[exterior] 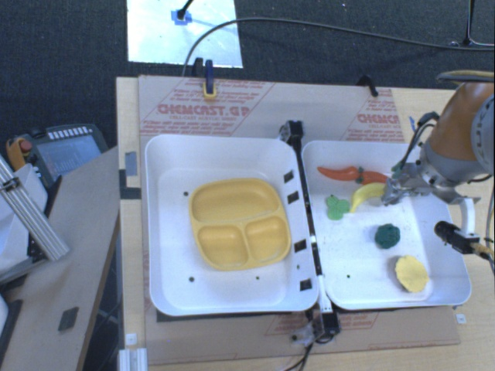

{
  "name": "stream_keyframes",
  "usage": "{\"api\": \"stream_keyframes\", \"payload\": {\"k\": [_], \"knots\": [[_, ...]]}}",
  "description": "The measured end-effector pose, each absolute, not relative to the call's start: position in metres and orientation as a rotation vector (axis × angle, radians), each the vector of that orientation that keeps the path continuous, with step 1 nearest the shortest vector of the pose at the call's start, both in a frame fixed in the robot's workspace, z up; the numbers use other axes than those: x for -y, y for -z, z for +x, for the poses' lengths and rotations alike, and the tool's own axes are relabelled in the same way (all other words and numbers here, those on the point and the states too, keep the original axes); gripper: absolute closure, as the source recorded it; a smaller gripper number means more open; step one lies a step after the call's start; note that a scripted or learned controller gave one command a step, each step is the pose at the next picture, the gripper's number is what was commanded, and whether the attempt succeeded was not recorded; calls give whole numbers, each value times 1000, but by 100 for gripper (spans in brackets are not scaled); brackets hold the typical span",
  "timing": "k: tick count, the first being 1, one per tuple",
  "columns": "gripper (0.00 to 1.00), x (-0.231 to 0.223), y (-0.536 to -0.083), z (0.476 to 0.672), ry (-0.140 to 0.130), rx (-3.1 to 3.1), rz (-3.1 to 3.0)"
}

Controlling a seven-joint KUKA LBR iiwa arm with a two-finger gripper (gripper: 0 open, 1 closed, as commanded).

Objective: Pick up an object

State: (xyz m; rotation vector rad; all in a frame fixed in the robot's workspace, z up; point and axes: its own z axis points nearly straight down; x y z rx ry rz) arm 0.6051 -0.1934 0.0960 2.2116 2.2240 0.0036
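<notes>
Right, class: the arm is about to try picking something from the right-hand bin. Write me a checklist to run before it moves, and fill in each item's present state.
1. Gripper is over the right white bin: ok.
2. A target lies close by: the curved yellow banana-shaped toy is right beside the gripper: ok.
3. Fingers open: cannot tell.
4. Target has free space around it: not ok, the long red chilli-shaped toy touches it.
5. Other pieces lie apart: the dark green round toy and flat yellow oval toy: ok.
</notes>
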Motion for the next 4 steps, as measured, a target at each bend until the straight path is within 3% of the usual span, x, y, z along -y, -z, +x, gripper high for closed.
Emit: {"api": "stream_keyframes", "payload": {"k": [4], "knots": [[100, 199, -298, 607, -6, -2223, 2209]]}}
